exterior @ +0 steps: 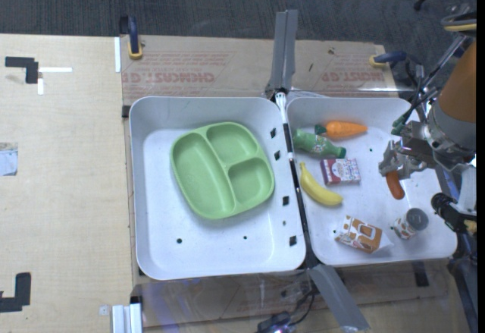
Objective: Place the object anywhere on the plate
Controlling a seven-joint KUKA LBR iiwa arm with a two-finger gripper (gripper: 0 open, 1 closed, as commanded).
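Note:
A green plate (222, 169) with three compartments lies in the left bin (151, 195), and nothing rests on it. My gripper (397, 166) hangs over the right side of the right bin (379, 108). A small red-orange sausage (395, 186) sticks out just below the gripper's tip, pointing toward the front. Its upper end is hidden under the gripper, so whether it is held is unclear. The arm reaches in from the right edge.
The right bin also holds a carrot (345, 128), a green bottle (318, 143), a red and white carton (340, 171), a banana (318, 186), an orange carton (359, 234) and a small can (410, 222). A ridge (289, 172) separates the bins.

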